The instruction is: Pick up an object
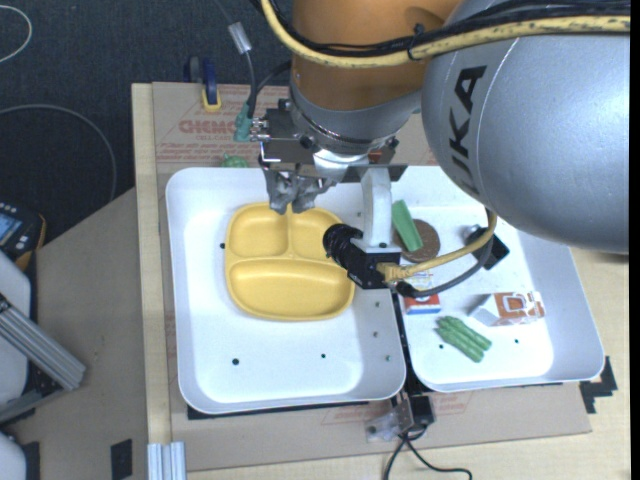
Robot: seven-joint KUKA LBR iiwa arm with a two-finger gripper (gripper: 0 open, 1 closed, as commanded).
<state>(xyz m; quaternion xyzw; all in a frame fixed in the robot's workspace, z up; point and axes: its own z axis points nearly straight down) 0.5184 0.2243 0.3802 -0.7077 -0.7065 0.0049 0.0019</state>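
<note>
Yellow divided plate (285, 268) ×1, green pieces (462, 336) ×2, gripper (290, 203) closed at plate rim

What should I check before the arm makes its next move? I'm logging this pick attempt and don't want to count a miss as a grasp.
1. Gripper over a target: ok; it sits at the back rim of the yellow divided plate in the left bin.
2. Plate between the fingers: cannot tell; the wrist hides the fingertips.
3. Plate lifted off the bin: not ok; it looks flat on the bin floor.
4. Cable clearance: not ok; the yellow cable and black connector hang over the plate's right edge.
5. Other objects out of the way: ok; green pieces and small carton lie in the right bin.
</note>
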